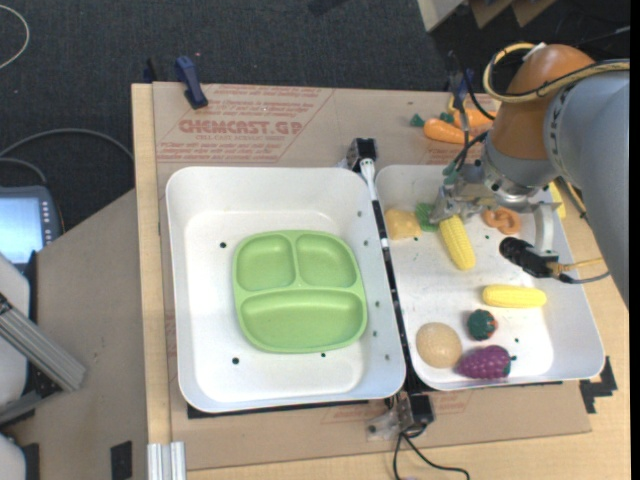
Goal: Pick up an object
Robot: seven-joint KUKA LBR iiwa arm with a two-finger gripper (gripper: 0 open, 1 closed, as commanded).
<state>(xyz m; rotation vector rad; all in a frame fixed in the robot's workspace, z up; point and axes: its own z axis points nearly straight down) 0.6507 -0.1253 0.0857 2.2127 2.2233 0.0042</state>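
The right bin [570, 358] holds several toy foods: a corn cob [458, 243], a yellow banana-like piece [514, 295], a beige round piece [438, 343], purple grapes [484, 362], a small dark green ball [482, 322] and a pale yellow lump [403, 225]. My gripper [458, 204] hangs low over the far part of this bin, just above the top end of the corn cob. An orange piece [500, 218] and a small green bit [427, 212] lie right beside it. The arm's wrist hides what is under the gripper.
The left bin [190, 268] carries a green divided plate [298, 290]. A toy carrot [441, 128] lies on the cardboard behind the right bin. A black clip [362, 152] sits on the wall between the bins. A dark cable part [526, 256] trails by the arm.
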